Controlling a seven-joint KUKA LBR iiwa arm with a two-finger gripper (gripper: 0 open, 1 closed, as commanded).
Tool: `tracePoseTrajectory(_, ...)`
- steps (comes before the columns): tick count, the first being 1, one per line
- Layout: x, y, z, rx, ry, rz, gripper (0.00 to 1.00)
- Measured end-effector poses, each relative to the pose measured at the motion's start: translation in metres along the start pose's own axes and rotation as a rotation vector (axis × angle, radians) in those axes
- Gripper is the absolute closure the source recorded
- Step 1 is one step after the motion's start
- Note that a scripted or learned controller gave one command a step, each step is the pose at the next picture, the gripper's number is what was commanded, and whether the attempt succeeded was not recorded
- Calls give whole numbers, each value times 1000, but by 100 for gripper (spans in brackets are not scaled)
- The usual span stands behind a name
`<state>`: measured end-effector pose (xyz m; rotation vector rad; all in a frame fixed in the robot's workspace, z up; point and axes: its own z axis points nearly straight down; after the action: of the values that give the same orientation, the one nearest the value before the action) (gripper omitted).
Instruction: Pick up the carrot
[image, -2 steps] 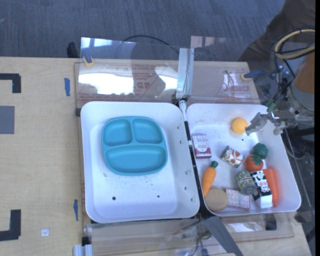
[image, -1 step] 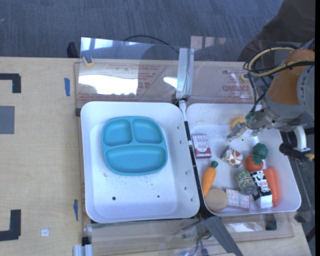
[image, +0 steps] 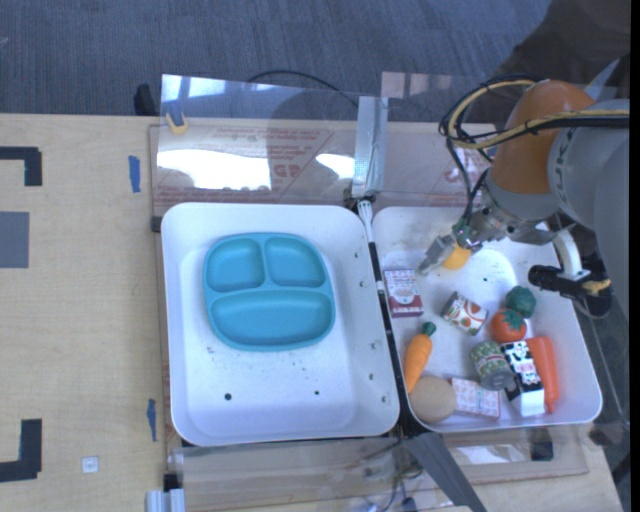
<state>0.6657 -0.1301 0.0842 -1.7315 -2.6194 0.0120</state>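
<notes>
The carrot (image: 416, 359) is small and orange with a green top. It lies near the left wall of the right bin (image: 590, 400), pointing toward the front. My gripper (image: 441, 256) hangs low over the back of that bin, well behind the carrot and apart from it. A small yellow item (image: 457, 259) sits right at the gripper's tip; whether it is held is unclear.
Around the carrot lie a beige round item (image: 433, 397), a pink packet (image: 476, 397), a green can (image: 489, 362), a small tin (image: 465, 313) and a red-and-white box (image: 403, 292). A red-orange stick (image: 544, 364) lies at the right. The left bin (image: 190, 240) holds a blue divided plate (image: 268, 290).
</notes>
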Motion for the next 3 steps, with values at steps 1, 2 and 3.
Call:
tracePoseTrajectory(1, 0, 3, -9, -8, -2, -3, 100)
tracePoseTrajectory(2, 5, 5, -2, -9, 1, 59, 100)
tracePoseTrajectory(3, 90, -57, -100, -5, 5, 142, 100)
